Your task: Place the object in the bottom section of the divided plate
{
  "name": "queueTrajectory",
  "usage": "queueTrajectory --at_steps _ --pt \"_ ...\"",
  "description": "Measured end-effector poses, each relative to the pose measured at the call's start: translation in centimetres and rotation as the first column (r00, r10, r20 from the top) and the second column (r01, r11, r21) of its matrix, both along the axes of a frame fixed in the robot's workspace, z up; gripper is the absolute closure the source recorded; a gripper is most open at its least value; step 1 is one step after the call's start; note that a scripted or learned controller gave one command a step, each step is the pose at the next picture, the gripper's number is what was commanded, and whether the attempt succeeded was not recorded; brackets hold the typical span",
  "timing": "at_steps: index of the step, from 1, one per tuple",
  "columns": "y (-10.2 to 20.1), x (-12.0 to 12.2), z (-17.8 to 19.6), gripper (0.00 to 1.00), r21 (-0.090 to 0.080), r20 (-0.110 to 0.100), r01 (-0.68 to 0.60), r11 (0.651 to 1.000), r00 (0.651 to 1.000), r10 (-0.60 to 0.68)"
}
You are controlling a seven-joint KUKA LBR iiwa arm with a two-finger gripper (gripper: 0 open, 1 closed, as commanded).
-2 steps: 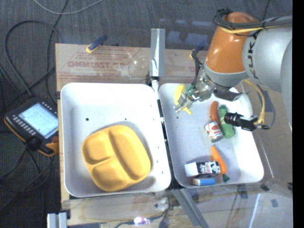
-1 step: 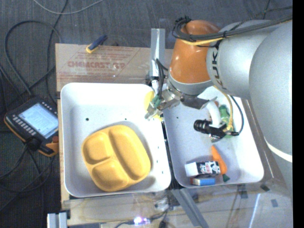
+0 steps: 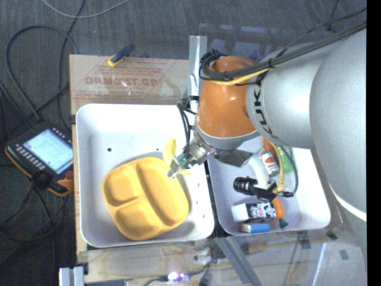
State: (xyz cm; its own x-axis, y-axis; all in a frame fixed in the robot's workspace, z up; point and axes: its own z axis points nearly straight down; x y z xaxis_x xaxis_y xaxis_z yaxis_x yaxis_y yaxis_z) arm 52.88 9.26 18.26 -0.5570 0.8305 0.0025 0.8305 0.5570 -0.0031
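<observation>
A yellow divided plate (image 3: 144, 198) lies in the left bin (image 3: 95, 130), with two small sections toward the top and one large section toward the bin's front. My gripper (image 3: 178, 165) hovers at the plate's upper right rim. A thin pale yellow object (image 3: 171, 147) sits between its fingers, sticking out above and below them. The gripper is shut on this object, and the orange wrist band (image 3: 223, 109) rises just behind it.
The right bin (image 3: 315, 216) holds a white and red bottle (image 3: 269, 162), a small white box (image 3: 257, 210), a blue and white item (image 3: 256, 226) and an orange piece (image 3: 277, 208). The wall between the bins (image 3: 209, 201) runs right beside the gripper. A pendant (image 3: 44, 154) lies left of the bench.
</observation>
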Motion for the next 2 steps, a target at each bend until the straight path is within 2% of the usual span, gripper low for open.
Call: queueTrajectory --at_steps 1,2 --pt "3.06 -4.68 0.97 1.00 -0.002 -0.002 0.215 0.977 0.977 -0.215" --pt "3.02 -4.74 1.74 1.00 -0.003 -0.006 0.216 0.976 0.976 -0.216"
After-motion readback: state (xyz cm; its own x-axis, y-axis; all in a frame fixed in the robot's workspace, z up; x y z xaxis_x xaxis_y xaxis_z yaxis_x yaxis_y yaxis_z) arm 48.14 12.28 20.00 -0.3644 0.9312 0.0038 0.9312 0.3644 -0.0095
